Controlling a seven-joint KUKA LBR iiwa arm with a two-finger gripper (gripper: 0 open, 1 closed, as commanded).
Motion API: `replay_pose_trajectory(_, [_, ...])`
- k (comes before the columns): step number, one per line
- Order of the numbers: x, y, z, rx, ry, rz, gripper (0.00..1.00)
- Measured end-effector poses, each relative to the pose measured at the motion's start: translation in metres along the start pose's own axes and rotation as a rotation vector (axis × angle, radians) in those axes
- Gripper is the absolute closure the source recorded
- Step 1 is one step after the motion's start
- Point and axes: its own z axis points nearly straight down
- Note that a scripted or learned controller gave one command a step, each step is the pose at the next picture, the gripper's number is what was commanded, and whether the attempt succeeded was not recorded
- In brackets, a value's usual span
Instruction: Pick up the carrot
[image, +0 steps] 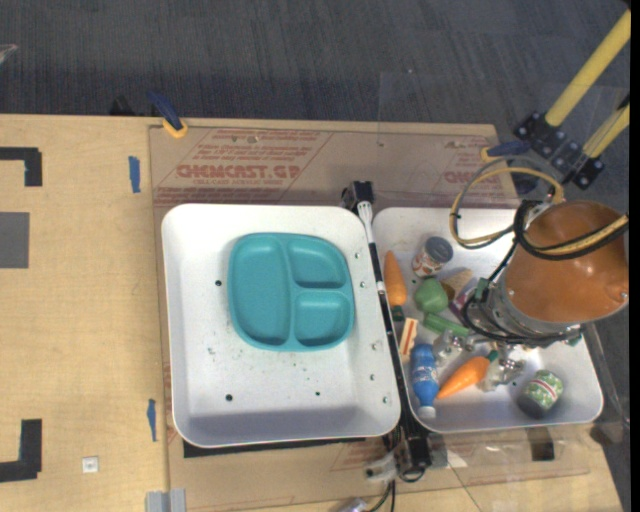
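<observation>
Dark grey carpet floor (300, 50) behind plywood bench (70, 330) w/ cardboard sheet (320, 160).

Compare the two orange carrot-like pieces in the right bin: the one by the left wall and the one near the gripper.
The carrot by the left wall lies nearly upright in the view, along the bin's edge; the carrot near the gripper lies slanted, its tip pointing lower left. The first sits apart from the arm, in the bin's upper part; the second lies right beside the gripper, next to a blue bottle. Both are orange and tapered.
</observation>
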Motion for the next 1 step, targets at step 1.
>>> replay_pose_trajectory(1, [0.0381,-0.0078,0.0003,-0.005,-0.009,-0.266,0.00])
